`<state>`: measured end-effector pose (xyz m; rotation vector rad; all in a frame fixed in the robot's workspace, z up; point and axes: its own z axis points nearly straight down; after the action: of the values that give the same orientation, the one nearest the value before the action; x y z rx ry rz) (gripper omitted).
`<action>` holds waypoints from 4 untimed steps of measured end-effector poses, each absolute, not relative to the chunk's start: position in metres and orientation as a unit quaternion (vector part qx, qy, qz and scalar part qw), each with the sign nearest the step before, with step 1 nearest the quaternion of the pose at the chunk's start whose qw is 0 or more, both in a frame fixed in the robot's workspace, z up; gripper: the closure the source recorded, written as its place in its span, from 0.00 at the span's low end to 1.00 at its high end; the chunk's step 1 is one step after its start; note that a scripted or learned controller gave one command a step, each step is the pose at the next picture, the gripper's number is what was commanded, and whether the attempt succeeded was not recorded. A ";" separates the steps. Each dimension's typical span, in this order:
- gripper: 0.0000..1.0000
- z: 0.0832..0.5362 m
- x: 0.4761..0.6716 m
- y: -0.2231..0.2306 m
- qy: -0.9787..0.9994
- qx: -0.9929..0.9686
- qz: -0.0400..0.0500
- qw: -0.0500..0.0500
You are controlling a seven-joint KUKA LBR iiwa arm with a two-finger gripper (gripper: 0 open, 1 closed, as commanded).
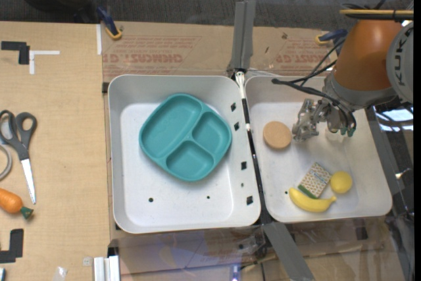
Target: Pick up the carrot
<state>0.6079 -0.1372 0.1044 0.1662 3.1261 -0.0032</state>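
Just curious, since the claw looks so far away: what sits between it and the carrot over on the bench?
In the camera view, between the gripper and the carrot lie a tan disc, the teal plate in the left bin, then scissors.

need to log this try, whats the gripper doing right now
Gripper: low over the right bin, beside the round tan piece; open or shut cannot be told, and nothing shows between its fingers. Carrot lies on the bench at far left.

Red print, upside down, is seen on the cardboard sheet (164,49); "KU" is read on the arm (402,62).
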 end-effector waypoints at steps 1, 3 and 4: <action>0.00 0.104 0.608 -0.137 0.999 0.053 -0.001 0.005; 0.00 0.095 0.653 -0.138 0.977 0.214 0.000 0.004; 1.00 0.106 0.655 -0.138 0.977 0.212 0.000 0.007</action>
<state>0.6548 -0.1375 0.1061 0.6633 3.0559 -0.0011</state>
